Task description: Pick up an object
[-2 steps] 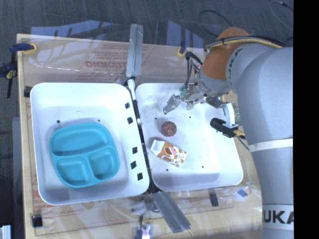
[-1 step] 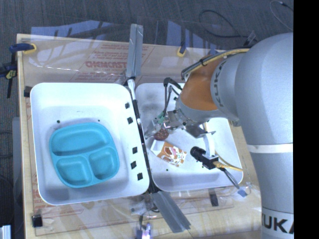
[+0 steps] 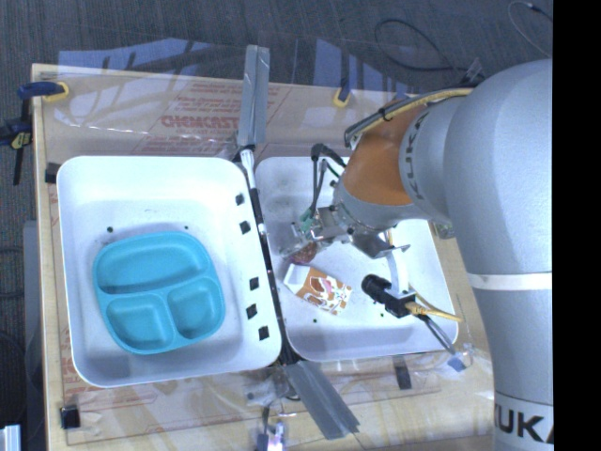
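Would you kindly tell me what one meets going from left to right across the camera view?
Blue clamp → blue divided tray → printed packet → grey arm.

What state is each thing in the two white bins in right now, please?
Blue plastic three-compartment tray: lying flat, open side up, in the left white bin.
Small white packet with orange-brown print: lying flat on the floor of the right white bin, not lifted.
Pincer: lowered into the same bin, just beyond the packet.
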### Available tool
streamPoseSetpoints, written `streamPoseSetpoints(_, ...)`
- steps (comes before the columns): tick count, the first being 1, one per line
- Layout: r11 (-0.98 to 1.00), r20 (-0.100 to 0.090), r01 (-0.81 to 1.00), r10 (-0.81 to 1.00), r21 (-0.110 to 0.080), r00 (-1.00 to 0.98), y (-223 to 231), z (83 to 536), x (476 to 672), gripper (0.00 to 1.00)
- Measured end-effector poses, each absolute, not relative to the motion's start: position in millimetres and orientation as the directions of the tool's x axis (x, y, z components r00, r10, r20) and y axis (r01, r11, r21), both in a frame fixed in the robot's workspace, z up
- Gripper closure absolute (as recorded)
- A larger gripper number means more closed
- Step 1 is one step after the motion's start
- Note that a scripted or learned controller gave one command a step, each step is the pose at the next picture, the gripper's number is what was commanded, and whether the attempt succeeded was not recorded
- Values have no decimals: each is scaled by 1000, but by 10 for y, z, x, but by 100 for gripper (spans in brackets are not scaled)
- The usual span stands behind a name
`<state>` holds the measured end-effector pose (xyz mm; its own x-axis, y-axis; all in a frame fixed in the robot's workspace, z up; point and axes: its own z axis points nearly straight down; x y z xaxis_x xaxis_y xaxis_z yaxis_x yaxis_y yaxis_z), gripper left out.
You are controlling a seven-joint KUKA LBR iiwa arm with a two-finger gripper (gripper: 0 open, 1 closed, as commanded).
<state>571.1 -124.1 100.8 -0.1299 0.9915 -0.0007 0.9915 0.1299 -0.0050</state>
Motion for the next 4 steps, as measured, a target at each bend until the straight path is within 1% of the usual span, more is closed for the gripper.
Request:
streamPoseSetpoints(1, 259, -1, 966, 966, 0, -259, -1122, 2828, 4883, 100)
streamPoseSetpoints(2, 49, 1, 999, 999, -6, -48, -1156, 2462, 4921, 100)
streamPoseSetpoints(3, 48, 1, 999, 999, -6, -48, -1155, 2463, 4922, 0)
streamPoseSetpoints(4, 52, 1, 999, 999, -7, -52, -1361, 1444, 5088, 0)
